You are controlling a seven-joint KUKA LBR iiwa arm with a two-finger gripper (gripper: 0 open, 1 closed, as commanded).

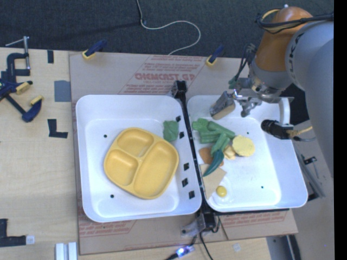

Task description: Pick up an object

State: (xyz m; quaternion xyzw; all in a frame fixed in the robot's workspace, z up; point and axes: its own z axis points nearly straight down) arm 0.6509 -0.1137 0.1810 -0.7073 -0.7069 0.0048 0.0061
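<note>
The yellow divided tray (141, 162) lies in the left bin (87, 145). In the right bin (282, 183), the pile of green pieces (214, 134) lies at 7 o'clock from my gripper (236, 104), near but apart. My gripper's opening: cannot tell.

It was a robotics lab: a pale wooden worktop (38, 167) carried clamped brown cardboard sheeting (157, 77), two shallow white plastic bins (89, 145), blue-and-yellow spring clamps (21, 99) and trailing cables (168, 28).
</note>
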